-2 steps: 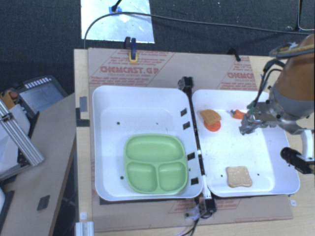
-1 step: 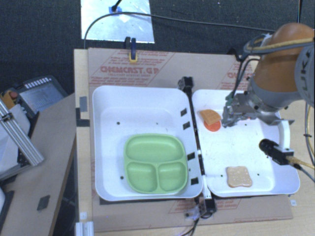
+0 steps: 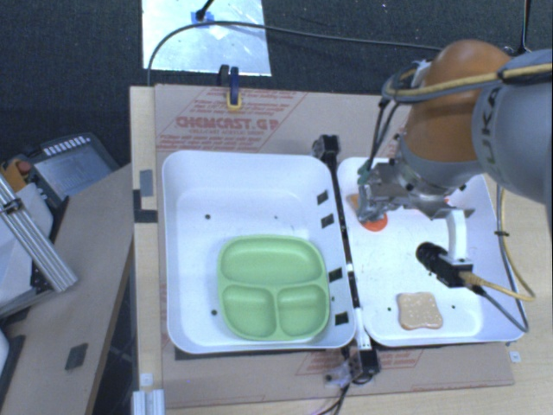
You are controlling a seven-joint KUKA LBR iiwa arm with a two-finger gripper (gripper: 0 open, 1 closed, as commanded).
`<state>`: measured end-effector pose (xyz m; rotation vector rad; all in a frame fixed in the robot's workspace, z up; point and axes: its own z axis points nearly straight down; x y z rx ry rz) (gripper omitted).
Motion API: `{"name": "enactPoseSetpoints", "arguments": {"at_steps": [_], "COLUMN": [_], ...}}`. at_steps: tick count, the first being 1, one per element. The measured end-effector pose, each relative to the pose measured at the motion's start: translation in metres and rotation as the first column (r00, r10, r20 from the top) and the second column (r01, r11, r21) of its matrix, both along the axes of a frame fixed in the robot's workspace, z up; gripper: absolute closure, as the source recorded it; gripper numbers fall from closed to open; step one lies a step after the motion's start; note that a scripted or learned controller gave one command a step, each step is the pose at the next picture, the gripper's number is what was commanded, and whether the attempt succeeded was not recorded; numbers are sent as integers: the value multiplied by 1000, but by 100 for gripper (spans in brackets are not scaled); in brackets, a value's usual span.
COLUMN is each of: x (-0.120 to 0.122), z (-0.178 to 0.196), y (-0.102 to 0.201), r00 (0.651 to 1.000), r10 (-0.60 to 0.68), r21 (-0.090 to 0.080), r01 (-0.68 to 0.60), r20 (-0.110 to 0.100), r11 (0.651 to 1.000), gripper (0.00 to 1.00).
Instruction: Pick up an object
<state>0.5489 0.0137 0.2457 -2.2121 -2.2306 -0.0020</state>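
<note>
A small orange-red object [image 3: 374,224] lies near the left wall of the right bin [image 3: 484,318], partly hidden under the gripper. My gripper [image 3: 370,204] is lowered right over it, at or just above the bin floor. The arm's grey and orange body covers the back of this bin. A slice of toast [image 3: 419,310] lies flat near the right bin's front edge, well apart from the gripper. In the left bin [image 3: 186,197] a green divided plate [image 3: 273,285] rests toward the front.
The divider between the two bins [image 3: 342,240] runs just left of the gripper. Grey equipment [image 3: 52,206] stands off the bench to the left. A clamp [image 3: 232,86] and cables sit behind the bins.
</note>
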Motion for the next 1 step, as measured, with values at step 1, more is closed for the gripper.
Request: {"name": "enactPoseSetpoints", "arguments": {"at_steps": [1], "x": [16], "z": [-3], "y": [60], "r00": [1000], "r10": [2], "r21": [1], "r01": [-2], "r20": [2], "r11": [1000], "gripper": [100]}}
